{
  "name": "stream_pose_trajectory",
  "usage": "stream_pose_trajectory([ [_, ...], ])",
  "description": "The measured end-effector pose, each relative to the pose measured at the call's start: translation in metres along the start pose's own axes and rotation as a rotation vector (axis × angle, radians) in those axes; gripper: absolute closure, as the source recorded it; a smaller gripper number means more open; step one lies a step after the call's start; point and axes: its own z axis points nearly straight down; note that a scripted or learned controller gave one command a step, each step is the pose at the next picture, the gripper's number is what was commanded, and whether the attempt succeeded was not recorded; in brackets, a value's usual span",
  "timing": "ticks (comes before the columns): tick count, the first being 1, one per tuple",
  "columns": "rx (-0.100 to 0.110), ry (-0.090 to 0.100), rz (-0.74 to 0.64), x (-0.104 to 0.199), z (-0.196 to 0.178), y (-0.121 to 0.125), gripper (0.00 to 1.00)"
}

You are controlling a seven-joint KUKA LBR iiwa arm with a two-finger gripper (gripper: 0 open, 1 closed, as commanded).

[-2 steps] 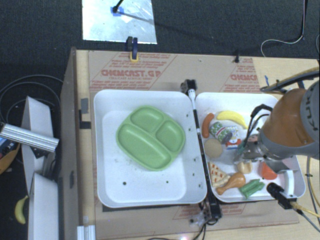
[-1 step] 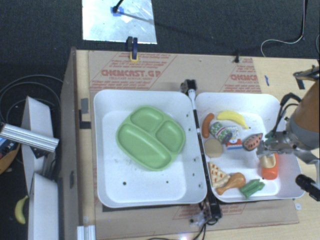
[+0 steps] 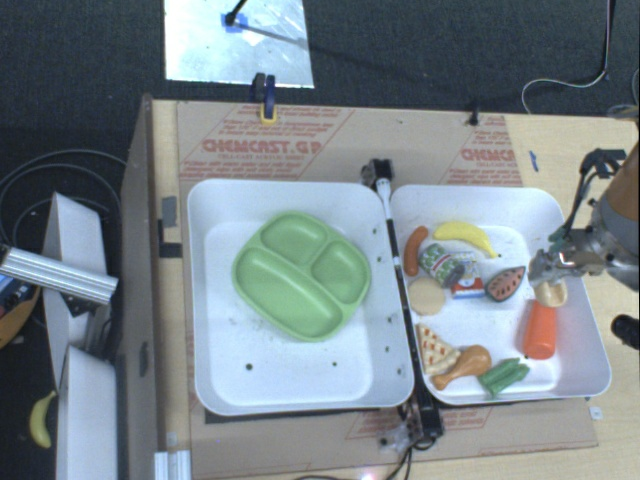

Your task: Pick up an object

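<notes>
On the bench, two shallow white plastic bins sit side by side. The left bin [image 3: 215, 268] holds a light-green divided plastic plate [image 3: 301, 275], lying flat near its middle. The right bin [image 3: 585, 363] holds toy foods: a yellow plastic banana [image 3: 466, 235] at the far side; a red hot-dog sausage [image 3: 414, 251] along the left wall; a small green-labelled can [image 3: 445, 264] just beside it; a watermelon slice [image 3: 506, 282] near the centre; a round tan cookie [image 3: 428, 298]; an orange carrot-shaped piece [image 3: 540, 330] toward the right; a pizza wedge [image 3: 434, 346], a brown drumstick [image 3: 462, 364] and green pea pods [image 3: 503, 376] along the near edge. The grey arm's gripper [image 3: 556, 264] hangs over the right bin's right side, just above a pale rounded piece [image 3: 550, 293]; whether it is clenched or released cannot be told.
</notes>
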Motion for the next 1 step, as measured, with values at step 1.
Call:
stream_pose_trajectory([
  [1, 0.002, 0.002, -0.002, -0.0028, 0.0149, 0.0419, 1.0],
])
